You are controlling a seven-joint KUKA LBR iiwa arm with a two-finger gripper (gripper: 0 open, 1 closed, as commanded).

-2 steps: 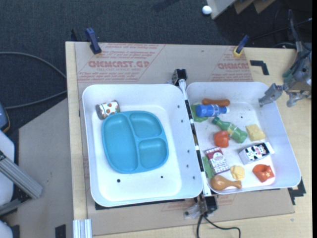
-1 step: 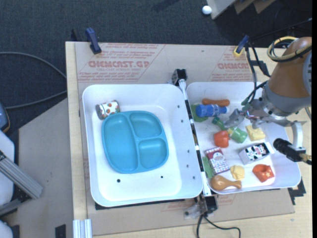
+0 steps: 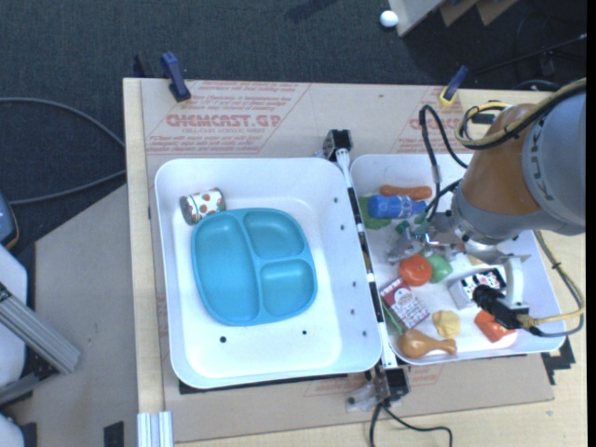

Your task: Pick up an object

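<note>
Jaws (image 3: 421, 241), state unreadable, hang just above orange ball (image 3: 415, 270) in right bin (image 3: 549, 343).

The arm (image 3: 526, 170) is cut off by the right edge of the view; only its orange band and part of the grey link show. It covers the upper right portion of the right bin (image 3: 391, 168), and whatever lies beneath it there is hidden. The gripper (image 3: 421, 238) is a tangle of metal parts, and its finger state cannot be resolved. The blue object (image 3: 389, 207) is partly overlapped by the gripper hardware. The small patterned can (image 3: 202, 204) in the left bin (image 3: 251, 361) carries a print too small to read. The packet (image 3: 404, 304) label is equally illegible. The surface (image 3: 242, 110) bears red lettering, partly faded.
</note>
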